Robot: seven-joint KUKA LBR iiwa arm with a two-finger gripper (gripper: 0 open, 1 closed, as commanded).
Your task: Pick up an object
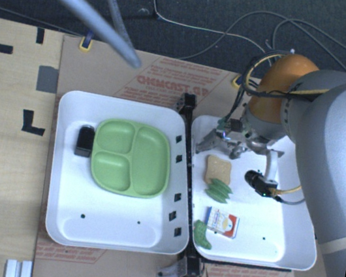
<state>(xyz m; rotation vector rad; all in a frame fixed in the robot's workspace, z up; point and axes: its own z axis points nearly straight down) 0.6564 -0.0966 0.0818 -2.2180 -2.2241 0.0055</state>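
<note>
The jaws (226, 139) are seen over the far end of the right bin (287, 244), but it cannot be told if they are apart or together. Just near them lie a flat tan square (218, 169), a bumpy green pod (219, 189), a small card box (221, 223) and another green pod (202, 234). In the left bin (60, 214) a smooth green plate (131, 158) with three hollows is set beside a small black block (84, 140).

Grey arm (330, 149), orange band (281, 87), yellow cables (283, 189)
</note>
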